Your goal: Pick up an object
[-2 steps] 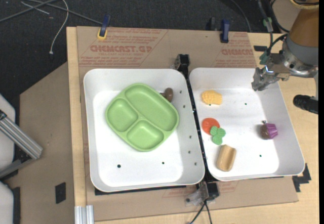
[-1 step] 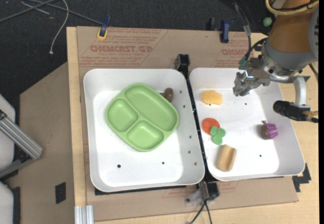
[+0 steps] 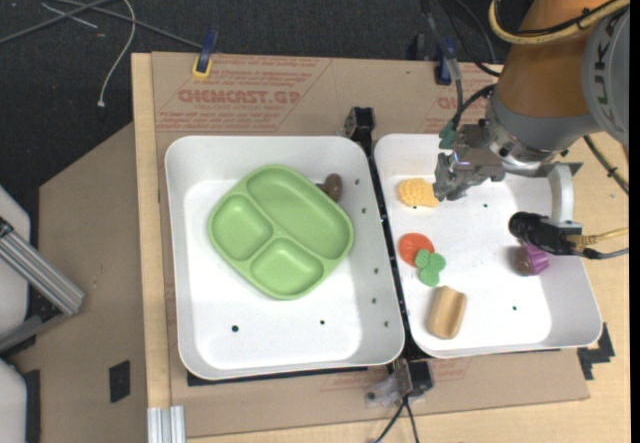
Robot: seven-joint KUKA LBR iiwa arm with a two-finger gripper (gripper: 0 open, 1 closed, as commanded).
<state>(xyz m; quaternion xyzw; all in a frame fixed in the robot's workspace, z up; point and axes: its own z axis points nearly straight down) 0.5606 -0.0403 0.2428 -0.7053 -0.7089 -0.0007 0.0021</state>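
In the right bin lie a yellow corn cob, a red tomato with a green leaf, a tan bread roll and a purple eggplant-like piece. My gripper hangs just to the right of the corn cob, right beside it, under the grey and orange arm. I see nothing held between its fingers.
The left bin holds a green three-compartment plate and a small brown object at the plate's upper right rim. A black divider runs between the bins. Blue clamps and cables sit at the bench's far edge.
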